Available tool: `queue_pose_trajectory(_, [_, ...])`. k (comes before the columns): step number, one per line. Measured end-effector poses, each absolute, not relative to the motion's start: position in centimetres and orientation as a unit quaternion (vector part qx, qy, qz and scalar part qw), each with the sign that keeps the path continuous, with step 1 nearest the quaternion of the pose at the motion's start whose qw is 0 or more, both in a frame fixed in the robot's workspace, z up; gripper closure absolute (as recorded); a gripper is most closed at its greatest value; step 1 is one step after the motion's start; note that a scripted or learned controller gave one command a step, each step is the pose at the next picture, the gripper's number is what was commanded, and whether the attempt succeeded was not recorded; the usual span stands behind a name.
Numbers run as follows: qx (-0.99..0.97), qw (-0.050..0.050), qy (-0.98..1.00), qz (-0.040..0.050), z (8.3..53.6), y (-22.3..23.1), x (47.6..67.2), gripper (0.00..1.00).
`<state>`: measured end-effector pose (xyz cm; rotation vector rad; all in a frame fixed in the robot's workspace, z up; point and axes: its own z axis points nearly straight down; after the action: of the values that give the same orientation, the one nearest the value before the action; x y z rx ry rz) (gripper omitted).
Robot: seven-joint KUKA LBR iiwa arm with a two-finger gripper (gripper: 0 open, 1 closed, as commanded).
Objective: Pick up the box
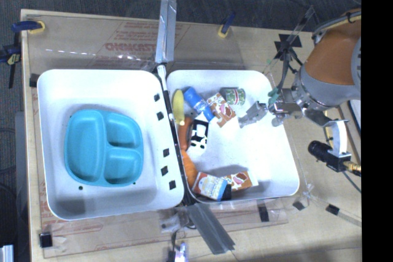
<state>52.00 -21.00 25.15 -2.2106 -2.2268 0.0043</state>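
Observation:
A colourful printed box (225, 184) lies flat at the front of the right bin (279, 159), against its near wall. A smaller red and white carton (221, 109) lies near the bin's back, and a black and white box (198, 134) sits by the left wall. My gripper (264, 117) hovers over the right part of this bin, to the right of the small carton and well behind the colourful box. Its fingers (249, 115) are spread open with nothing between them.
A green can (233, 96), a blue bottle (191, 98), a banana (178, 105) and an orange carrot (188, 164) share the right bin. The left bin (55, 95) holds a blue divided tray (104, 147). The arm's grey and orange body (331, 70) overhangs the bench's right side.

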Motion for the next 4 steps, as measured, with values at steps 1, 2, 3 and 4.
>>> queue_pose_trajectory(1, [-0.748, -0.007, -0.664, -0.0061, 11.2, -15.3, 52.6, 0.0])
queue_pose_trajectory(2, [-0.725, -0.008, -0.689, -0.0084, 10.6, -18.5, 60.2, 0.0])
queue_pose_trajectory(3, [-0.716, 0.0, -0.698, -0.0002, 9.4, -15.7, 62.1, 0.0])
queue_pose_trajectory(4, [-0.713, 0.002, -0.701, 0.0009, 10.3, -15.6, 62.1, 1.0])
